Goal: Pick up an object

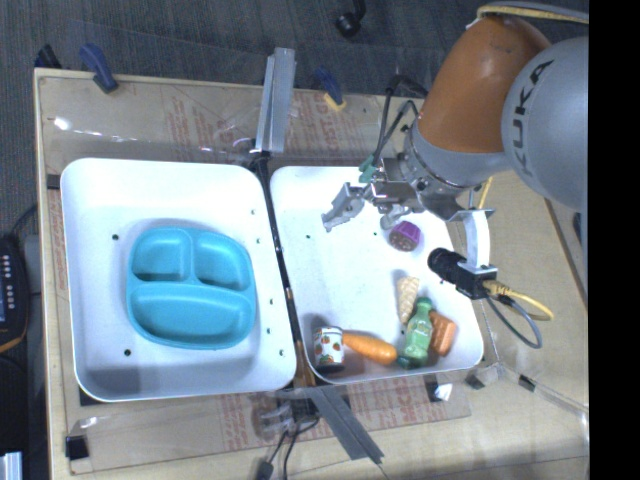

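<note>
While the left bin [90, 268] carries a blue divided tray [190, 286] well to the gripper's left, the gripper [345, 206] hangs over the bare upper floor of the right bin [300, 268]. Its fingers stand slightly apart with nothing between them. Candidate objects lie apart from it: a purple fruit [405, 235] just to its right, and, nearer the bin's lower rim, a small can [329, 347], a carrot [369, 348], a cone-like piece [408, 294], a green bottle [418, 332] and an orange piece [443, 336]. Judged from this, no pick is yet made; choosing, descent, closing and lifting remain.
</note>
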You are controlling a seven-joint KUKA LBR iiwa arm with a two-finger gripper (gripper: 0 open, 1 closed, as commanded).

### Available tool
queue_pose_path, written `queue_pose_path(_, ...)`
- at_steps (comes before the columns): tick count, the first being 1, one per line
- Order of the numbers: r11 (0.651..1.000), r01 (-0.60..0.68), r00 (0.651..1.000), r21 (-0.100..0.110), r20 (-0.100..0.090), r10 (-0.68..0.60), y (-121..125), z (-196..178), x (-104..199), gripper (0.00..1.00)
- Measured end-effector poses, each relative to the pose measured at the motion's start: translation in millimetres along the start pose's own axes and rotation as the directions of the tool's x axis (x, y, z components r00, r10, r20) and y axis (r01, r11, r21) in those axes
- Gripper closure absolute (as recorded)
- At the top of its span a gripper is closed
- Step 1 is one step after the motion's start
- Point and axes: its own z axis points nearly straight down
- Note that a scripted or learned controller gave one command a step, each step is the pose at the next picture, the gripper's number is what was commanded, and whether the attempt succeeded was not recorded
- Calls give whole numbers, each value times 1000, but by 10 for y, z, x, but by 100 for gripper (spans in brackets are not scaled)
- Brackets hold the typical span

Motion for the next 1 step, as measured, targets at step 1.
queue_pose_path(1,1000,-2,1000,-1,0,2,-587,1244,-358,0)
